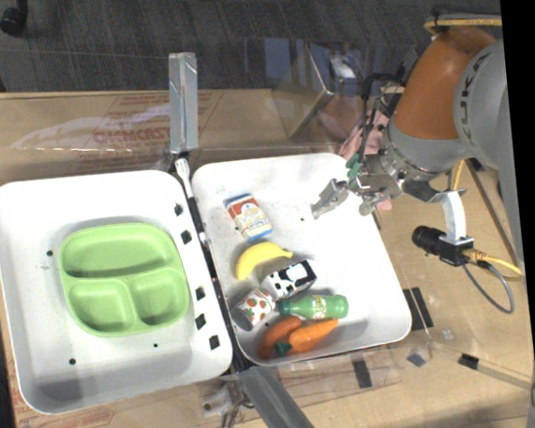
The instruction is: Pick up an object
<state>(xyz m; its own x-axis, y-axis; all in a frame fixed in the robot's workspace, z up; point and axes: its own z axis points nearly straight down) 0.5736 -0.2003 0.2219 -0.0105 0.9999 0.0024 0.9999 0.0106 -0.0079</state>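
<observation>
Gripper (pixel 346 196) of mine hangs over the upper right part of the right bin (pixel 387 281), near its far-right rim, with two fingers pointing left and slightly down. One finger (pixel 325 200) shows pale against the bin floor, and a gap seems to separate it from the other, so I judge my jaws released, with nothing between them.

My worry from here is the clutter. Everything I could take lies in a tight cluster toward the bin's near-left corner, well apart from my fingers. The yellow banana (pixel 261 259) touches the black-and-white toy (pixel 290 278), which sits against the green bottle (pixel 312 307), and that lies on or against the orange carrot (pixel 303 337). A small red-and-white patterned piece (pixel 255 306) is wedged on the left of the pile. If I come down into that heap, a finger may land on top of a neighbour rather than beside my target, or I may nudge things away and close on air. The bottle and carrot look round and likely to roll or slip.

My safest pick looks like the small carton (pixel 248 216), blue and orange with a white panel, lying flat by itself above the banana, closest to me. Its flatness could still let my fingers skid over it.

The left bin (pixel 20 279) holds a green divided tray (pixel 123 277).
</observation>
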